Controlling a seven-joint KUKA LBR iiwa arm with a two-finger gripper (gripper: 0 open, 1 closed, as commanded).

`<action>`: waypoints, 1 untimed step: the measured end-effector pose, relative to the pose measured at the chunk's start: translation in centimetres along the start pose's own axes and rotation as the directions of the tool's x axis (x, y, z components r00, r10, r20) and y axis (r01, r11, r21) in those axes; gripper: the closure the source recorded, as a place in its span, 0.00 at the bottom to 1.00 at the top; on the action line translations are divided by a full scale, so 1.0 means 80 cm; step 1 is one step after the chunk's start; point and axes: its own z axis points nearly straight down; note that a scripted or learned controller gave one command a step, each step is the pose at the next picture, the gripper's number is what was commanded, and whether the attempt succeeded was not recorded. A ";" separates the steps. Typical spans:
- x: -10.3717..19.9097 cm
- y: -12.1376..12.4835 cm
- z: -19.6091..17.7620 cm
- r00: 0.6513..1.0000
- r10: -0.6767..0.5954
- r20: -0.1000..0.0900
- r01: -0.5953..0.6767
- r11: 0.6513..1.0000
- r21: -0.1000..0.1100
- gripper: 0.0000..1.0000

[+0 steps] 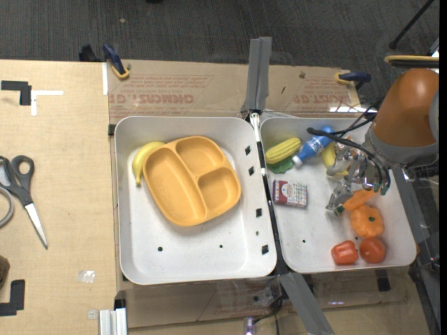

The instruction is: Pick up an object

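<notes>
Jaws point(340, 202) hang low in the right bin point(307, 253), tips just beside the orange pumpkin point(367, 222); whether they are spread or pressed together I cannot tell; two tomatoes point(357, 251) lie near the front wall, a red card box point(290, 194) left of them, corn point(282, 149) and a blue bottle point(311, 145) behind; the left bin point(140, 257) holds a yellow divided plate point(192, 180) touching a banana point(142, 159).

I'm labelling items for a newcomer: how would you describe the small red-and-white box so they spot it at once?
Look in the right bin, at its left side near the divider. The box lies flat there, below the corn. It is the only flat, rectangular thing among rounded toy foods, red with white print.
</notes>
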 end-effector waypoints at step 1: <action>-0.002 0.001 -0.013 1.000 -0.002 0.006 0.002 1.000 0.000 1.00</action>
